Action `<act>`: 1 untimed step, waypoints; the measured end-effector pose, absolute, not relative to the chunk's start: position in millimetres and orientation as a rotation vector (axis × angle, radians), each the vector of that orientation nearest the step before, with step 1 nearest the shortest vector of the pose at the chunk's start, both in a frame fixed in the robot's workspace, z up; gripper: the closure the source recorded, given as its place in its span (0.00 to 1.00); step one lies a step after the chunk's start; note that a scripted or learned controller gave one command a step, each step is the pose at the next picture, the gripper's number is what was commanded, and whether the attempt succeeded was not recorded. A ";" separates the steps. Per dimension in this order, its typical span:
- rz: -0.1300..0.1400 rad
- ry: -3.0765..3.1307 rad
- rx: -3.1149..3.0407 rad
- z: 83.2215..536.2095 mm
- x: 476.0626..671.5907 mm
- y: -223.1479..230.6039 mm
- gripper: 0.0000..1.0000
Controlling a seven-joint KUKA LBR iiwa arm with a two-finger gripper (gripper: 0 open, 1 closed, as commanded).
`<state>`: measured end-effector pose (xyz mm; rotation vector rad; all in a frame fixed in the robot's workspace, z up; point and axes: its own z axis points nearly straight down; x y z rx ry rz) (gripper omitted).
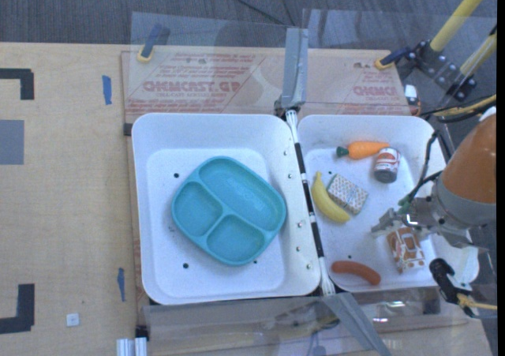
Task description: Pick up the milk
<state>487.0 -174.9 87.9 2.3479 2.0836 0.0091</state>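
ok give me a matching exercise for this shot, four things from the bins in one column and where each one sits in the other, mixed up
Things:
1. carrot
2. sausage
3. divided plate
4. banana

Places:
A. left bin
B. right bin, near edge
C. right bin, far edge
D. right bin, beside the centre divider

Pairs: 1-C, 2-B, 3-A, 4-D

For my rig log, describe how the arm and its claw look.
The arm is grey and rounded, with a broad orange band above the wrist. The claw is a small metallic assembly with dark parts, and thin dark cables run beside it.
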 end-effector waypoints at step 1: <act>0.009 1.918 2.482 87.4 482.7 -195.6 0.00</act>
